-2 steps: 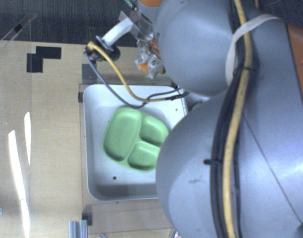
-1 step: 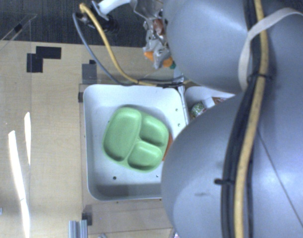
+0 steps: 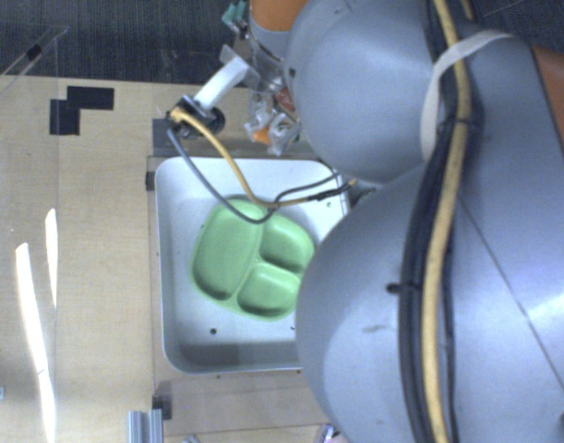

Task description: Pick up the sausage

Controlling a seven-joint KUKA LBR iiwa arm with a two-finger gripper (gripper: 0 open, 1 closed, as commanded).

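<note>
Gripper [image 3: 268,123] poised at 12 o'clock of shallow white bin [image 3: 171,275], above green three-compartment plastic plate [image 3: 249,261], presumably searching; grip state indeterminable.

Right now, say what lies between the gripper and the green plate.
In the camera view: the white bin's far rim and bare floor, crossed by a yellow cable.

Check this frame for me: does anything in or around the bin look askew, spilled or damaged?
Nothing looks spilled or broken. The green divided plate lies flat in the white bin, turned at an angle to its walls. A yellow cable droops from the gripper across the plate's upper edge, which looks slightly untidy.
</note>
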